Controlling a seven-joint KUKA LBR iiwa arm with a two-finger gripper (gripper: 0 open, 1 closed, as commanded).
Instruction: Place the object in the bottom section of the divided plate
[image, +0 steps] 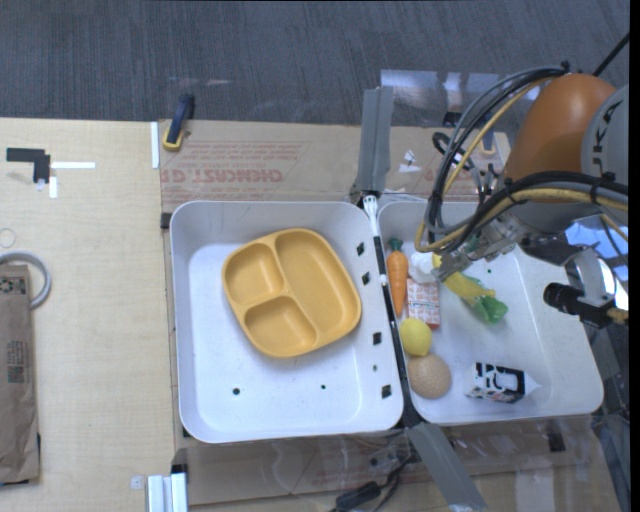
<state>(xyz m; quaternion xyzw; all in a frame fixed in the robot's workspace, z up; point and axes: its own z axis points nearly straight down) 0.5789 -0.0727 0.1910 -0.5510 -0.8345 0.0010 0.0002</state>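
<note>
1. Divided plate (290, 291) is lying unloaded in the left bin (200, 400); fingers' state cannot be told.
2. Gripper (445, 264) is hovering among carrot (397, 280), packet (423, 303) and corn (476, 297).
3. Crowding is risking a wrong or double pick.

The bench (80, 300) carries 2 white bins side by side: the left bin (200, 380) and the right bin (560, 380). Cardboard (260, 165) lies behind them, a brown bag (15, 370) at the bench's left edge.
</note>
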